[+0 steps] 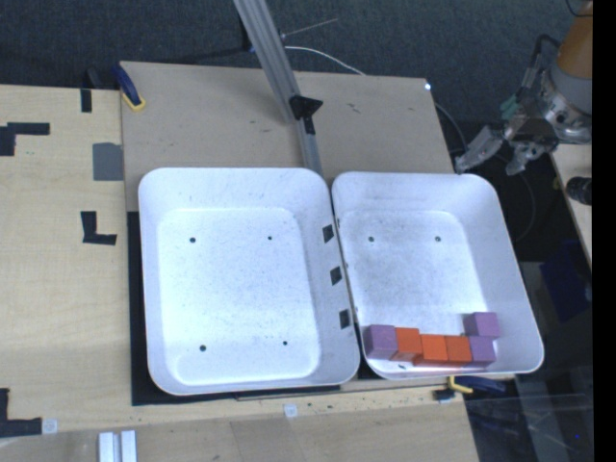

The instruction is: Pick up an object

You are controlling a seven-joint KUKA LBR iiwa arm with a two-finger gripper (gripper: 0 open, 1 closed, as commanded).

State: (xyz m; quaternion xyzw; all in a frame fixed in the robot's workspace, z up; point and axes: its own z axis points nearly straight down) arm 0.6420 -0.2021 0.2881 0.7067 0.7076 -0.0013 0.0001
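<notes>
Along the near wall of the right bin (505, 221) lies a row of small blocks: a purple block (382, 339) at the left end, orange blocks (435, 348) in the middle, and purple blocks (482, 326) stacked at the right end. My gripper (501, 152) hangs outside the bins, beyond the right bin's far right corner, well away from the blocks. Its two fingers are spread open with nothing between them.
The left bin (144, 192) sits beside the right one. A slanted metal pole (268, 41) rises behind the bins. A blue and yellow clamp (130, 89) marks the board's far left corner, and another clamp (474, 385) sits at the near right edge.
</notes>
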